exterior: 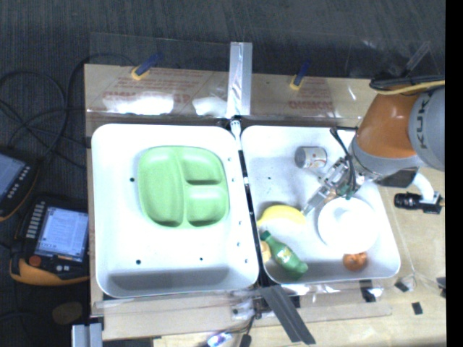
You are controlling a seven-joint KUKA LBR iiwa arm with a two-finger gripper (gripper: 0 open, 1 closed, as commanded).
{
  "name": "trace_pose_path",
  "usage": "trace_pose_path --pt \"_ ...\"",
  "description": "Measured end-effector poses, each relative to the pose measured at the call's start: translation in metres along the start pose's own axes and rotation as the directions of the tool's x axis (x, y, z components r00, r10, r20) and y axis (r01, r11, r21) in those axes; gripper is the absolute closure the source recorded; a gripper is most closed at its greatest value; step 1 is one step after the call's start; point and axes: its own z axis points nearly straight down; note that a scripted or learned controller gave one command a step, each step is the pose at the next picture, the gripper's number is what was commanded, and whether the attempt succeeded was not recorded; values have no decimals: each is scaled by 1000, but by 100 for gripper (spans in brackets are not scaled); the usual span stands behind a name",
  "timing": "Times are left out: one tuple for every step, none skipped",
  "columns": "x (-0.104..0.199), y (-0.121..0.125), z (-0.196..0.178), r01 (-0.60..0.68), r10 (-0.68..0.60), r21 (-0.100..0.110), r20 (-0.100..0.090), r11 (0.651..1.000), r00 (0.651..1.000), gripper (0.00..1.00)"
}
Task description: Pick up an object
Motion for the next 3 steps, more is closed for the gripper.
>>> trace_pose_path --pt "78 44 -1 -372 372 -1 -4 928 928 0" --pt "28 37 -56 -659 659 16 -3 752 752 0" --pt "103 50 -94 -698 698 17 -5 716 716 0"
